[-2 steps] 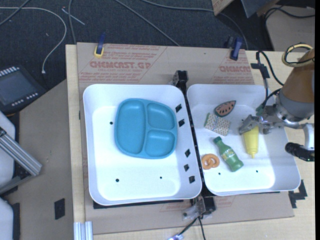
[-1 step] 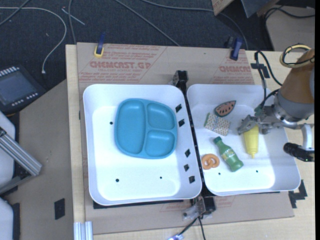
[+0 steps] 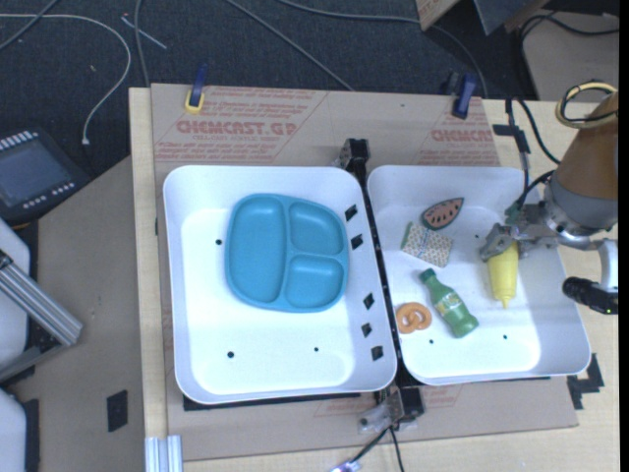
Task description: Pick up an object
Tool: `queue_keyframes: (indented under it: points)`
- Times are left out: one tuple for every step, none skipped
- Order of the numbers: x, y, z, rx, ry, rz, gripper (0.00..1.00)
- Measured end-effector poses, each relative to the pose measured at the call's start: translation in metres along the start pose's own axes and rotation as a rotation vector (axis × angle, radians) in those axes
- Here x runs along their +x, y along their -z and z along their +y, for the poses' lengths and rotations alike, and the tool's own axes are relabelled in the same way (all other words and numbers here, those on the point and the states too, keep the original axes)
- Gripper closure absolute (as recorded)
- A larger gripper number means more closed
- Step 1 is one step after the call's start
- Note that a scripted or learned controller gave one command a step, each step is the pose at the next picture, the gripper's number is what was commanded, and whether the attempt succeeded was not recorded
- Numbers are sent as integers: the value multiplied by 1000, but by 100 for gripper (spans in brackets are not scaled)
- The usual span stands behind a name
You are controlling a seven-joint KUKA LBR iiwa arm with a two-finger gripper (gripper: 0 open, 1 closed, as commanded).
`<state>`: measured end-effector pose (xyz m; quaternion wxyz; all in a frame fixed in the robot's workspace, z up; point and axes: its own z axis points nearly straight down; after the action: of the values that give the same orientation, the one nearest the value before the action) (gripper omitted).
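End effector low over the right bin, at the top of the yellow bottle.

You have the arm reaching in from the right, its end effector down just above the upper end of the yellow bottle, which lies in the right part of the right bin. The fingers look narrow and close to the bottle's cap, but from this slanted angle you cannot tell whether they grip it. In the same bin, further left, you see a green bottle lying tilted, an orange ring-shaped piece just beside its lower left, a speckled square piece above it, and a watermelon slice near the top. The left bin holds a blue divided plate. Both bins sit side by side on the bench.
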<state>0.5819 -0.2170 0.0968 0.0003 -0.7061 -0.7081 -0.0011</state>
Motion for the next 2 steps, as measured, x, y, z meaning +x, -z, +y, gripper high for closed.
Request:
queue_keyframes:
  points:
    - [3,63,-3,-5,-1,-4,100]
    - [2,107,-3,-5,-1,-4,100]
